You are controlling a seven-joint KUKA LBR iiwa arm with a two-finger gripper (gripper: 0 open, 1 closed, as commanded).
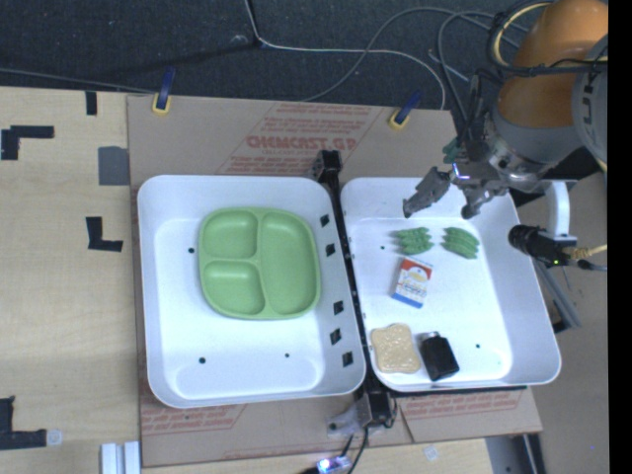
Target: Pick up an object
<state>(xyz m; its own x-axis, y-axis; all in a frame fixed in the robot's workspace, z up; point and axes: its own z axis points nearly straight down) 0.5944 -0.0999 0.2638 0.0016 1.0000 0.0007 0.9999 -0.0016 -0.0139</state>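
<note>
In the right bin [513,294], toward the right of the frame, we see five small things that could be picked. Two green leafy pieces lie side by side near its upper end, the left green piece [414,239] and the right green piece [460,242] a little apart from each other. Just below them sits a small carton [412,282] with red, white and blue on it, tilted slightly. Lower still, near the bin's bottom edge, a tan spongy block [394,349] rests just beside a small black object [438,355]; what that black thing is we cannot make out. The gripper [450,197] hangs above the bin's upper edge, over the two green pieces, its two dark fingers spread wide with nothing between them. The grey arm with its orange band [555,28] comes in from the upper right. In the left bin [158,265], at the centre-left of the frame, lies a green divided plate [260,263] with three compartments.
</note>
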